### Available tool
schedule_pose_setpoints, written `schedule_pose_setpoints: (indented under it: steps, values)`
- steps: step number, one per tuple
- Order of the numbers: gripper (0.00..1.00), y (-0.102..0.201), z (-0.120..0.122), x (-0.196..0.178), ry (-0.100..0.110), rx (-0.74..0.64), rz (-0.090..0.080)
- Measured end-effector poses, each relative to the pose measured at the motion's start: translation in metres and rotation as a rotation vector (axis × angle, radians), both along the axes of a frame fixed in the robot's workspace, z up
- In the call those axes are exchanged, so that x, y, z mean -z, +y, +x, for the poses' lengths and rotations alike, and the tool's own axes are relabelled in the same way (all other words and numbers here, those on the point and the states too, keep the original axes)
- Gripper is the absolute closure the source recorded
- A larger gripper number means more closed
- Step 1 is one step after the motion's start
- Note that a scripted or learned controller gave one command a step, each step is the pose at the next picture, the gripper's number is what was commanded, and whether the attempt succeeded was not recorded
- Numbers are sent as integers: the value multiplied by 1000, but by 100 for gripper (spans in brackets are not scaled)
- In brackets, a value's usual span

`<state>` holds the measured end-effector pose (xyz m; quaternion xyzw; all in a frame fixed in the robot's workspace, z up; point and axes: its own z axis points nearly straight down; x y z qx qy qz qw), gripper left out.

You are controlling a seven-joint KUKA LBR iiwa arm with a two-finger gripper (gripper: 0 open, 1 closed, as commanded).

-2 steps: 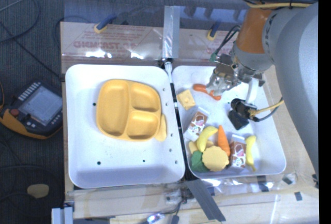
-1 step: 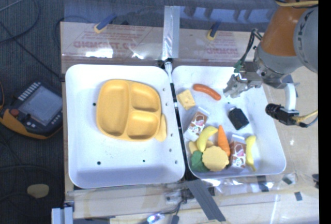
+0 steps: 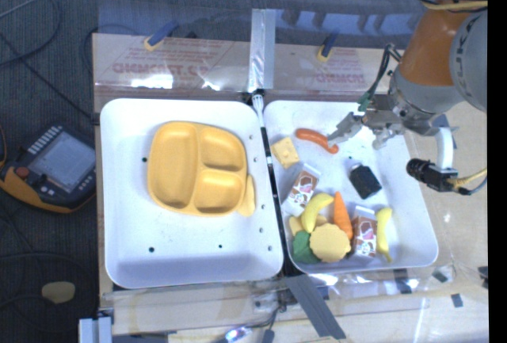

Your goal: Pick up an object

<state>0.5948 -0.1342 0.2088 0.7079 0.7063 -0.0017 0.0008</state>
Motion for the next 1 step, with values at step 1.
schedule_pose_setpoints:
  steps: [1]
  values:
    - [0, 16, 39, 114, -3, -169, 0]
